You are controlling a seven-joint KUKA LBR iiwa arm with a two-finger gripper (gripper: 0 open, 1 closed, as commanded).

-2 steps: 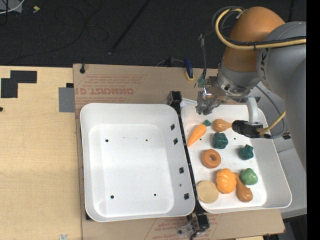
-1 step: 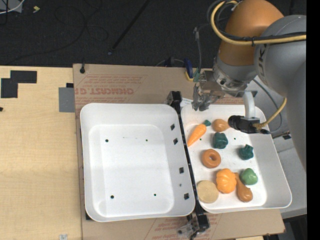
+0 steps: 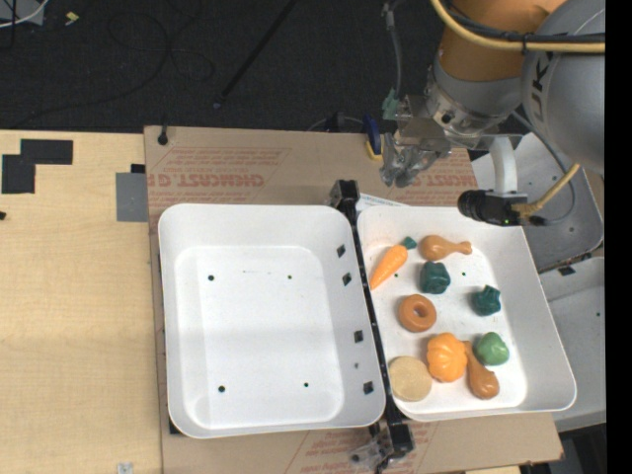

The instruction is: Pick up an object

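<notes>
The gripper (image 3: 403, 171) hangs above the far rim of the right bin (image 3: 533, 309), whether spread or pressed together I cannot tell, and nearest below it in that bin lies the carrot (image 3: 387, 266), with the drumstick (image 3: 442, 248) just beside.

Gripper (image 3: 405, 173) aloft, pointing down

Upside-down red print, seemingly "CHEMCRST", on the cardboard sheet (image 3: 247, 166).
</notes>
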